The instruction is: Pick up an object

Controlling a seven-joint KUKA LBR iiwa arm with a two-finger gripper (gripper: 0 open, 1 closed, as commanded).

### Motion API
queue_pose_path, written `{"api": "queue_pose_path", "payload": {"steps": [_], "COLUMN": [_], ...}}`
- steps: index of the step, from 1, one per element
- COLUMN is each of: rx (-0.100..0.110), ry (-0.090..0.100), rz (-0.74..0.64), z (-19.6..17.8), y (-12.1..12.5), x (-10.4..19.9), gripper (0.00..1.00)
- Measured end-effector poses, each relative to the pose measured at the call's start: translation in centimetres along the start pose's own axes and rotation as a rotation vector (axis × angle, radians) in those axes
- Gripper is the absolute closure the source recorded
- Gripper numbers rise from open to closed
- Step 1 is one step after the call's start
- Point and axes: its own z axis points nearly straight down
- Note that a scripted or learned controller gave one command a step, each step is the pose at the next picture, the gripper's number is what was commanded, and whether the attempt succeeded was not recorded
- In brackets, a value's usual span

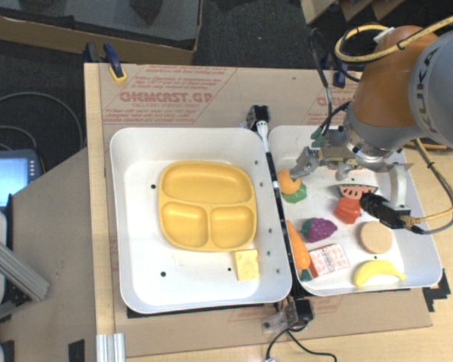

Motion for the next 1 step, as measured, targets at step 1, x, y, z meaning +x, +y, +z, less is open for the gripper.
{"api": "queue_pose_path", "payload": {"steps": [1], "rx": [-0.005], "ry": [-0.004], "rz": [0.002], "z": [3.42], "y": [4.27], "x": [-4.04], "gripper": [0.00]}}
